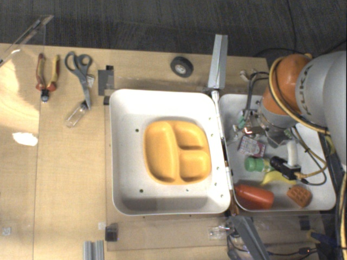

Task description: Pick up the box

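Closest to the lens: the grey arm [325, 85] with its orange band, reaching in from the right above the right bin [325, 199]. Below it the gripper [250, 128], low over that bin's upper left part. Open or closed: impossible to tell under the wrist and cables.

Just beneath the gripper, the box [252, 144] — small, pale with purple print, on the bin floor close to the left wall. Lettering too small to read.

Just beside the box, a green object [254, 164] and a yellow one [271, 176]. Along the front wall, a red object [254, 196] and a brown waffle-patterned piece [299, 195].

In the left bin [124, 145], a yellow divided tray [176, 151], centred.

On the bench [65, 188], well apart from both bins — scissors [81, 72], red-handled pliers [46, 75], and a black tape roll [181, 66].
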Robot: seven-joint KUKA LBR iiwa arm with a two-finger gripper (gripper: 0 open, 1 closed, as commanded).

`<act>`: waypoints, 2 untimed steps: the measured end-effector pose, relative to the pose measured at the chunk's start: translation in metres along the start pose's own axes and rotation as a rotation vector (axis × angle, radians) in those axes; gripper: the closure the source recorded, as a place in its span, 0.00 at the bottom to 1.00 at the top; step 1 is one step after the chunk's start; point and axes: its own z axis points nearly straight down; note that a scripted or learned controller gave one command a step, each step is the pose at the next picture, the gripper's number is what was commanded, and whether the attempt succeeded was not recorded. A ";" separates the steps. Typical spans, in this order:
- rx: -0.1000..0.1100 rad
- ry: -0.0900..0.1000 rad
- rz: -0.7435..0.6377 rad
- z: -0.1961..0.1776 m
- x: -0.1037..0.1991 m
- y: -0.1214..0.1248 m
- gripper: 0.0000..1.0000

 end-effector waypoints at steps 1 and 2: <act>-0.010 -0.002 -0.002 -0.013 0.000 0.004 1.00; -0.010 -0.002 -0.002 -0.013 0.000 0.004 0.00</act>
